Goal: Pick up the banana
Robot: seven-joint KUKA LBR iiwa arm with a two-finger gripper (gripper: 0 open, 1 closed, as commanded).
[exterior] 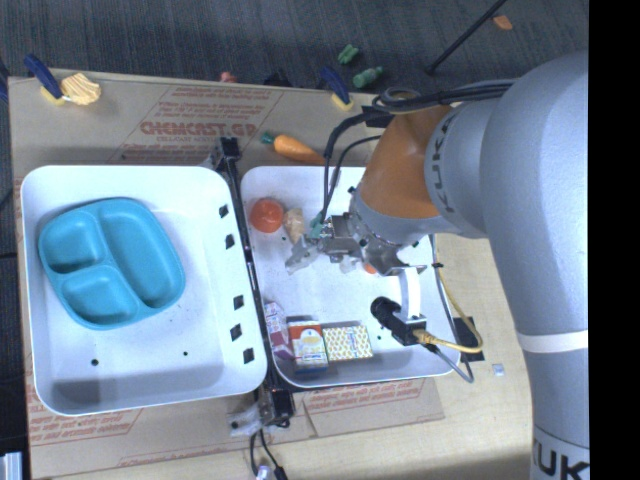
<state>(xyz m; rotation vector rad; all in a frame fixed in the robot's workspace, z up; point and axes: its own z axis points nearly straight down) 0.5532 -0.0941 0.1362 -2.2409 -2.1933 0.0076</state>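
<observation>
Red print runs across the flat brown cardboard sheet [190, 118] just beyond the left shallow white bin [40, 268]; its largest line looks like "CHEMCAST GP", the smaller lines too blurred to read. White letters "KU" show on the grey arm [555, 458], right of that bin.

A blue divided tray [110, 260] lies in the left bin [60, 388]. The right bin [300, 378] holds an orange ball [266, 214] and what appear to be small food boxes [330, 344]. A toy carrot [296, 148] rests on the table [180, 118].
</observation>
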